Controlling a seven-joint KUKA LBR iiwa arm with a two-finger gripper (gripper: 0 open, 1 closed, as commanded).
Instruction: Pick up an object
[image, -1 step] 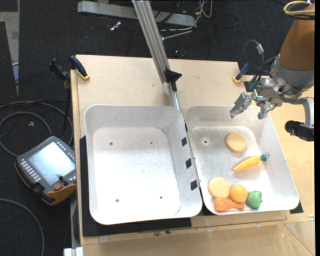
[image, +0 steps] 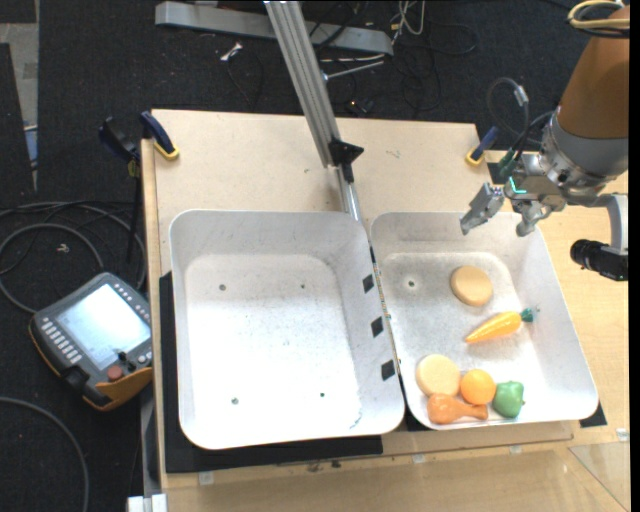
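Gripper (image: 503, 212) spread wide, nothing held, hovering above right bin's (image: 560, 300) far edge; I judge the round biscuit (image: 471, 285) below the nearest target, carrot (image: 495, 326) beside it.

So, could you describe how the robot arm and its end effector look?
The arm has an orange-brown band above a grey wrist section. A dark cable loops beside the wrist. The end effector is grey metal with two slim fingers, and a small teal light glows at its base.
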